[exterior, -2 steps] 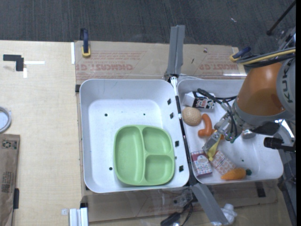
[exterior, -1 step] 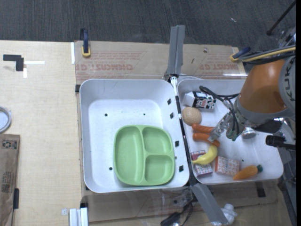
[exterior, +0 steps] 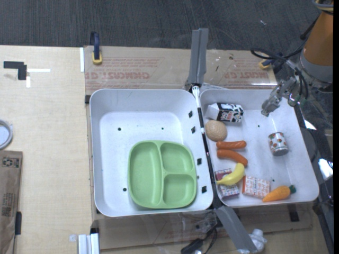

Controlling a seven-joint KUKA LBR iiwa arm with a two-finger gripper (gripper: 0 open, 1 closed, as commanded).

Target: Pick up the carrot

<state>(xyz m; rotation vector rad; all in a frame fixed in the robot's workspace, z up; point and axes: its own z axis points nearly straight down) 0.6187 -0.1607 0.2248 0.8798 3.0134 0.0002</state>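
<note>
Surface: 2 white bins, side by side. Left bin (exterior: 106, 142): 1 green plate (exterior: 161, 173), 3 compartments. Right bin (exterior: 296, 136): carrot (exterior: 277, 193) lodged in the near right corner, just beside a red-patterned packet (exterior: 256, 187); banana (exterior: 233, 175); 2 sausages (exterior: 232, 150); egg (exterior: 215, 130); carton (exterior: 226, 112); can (exterior: 278, 143). Claw (exterior: 270, 106) poised over the far right of that bin, well apart from the carrot; finger state cannot be told.
</note>
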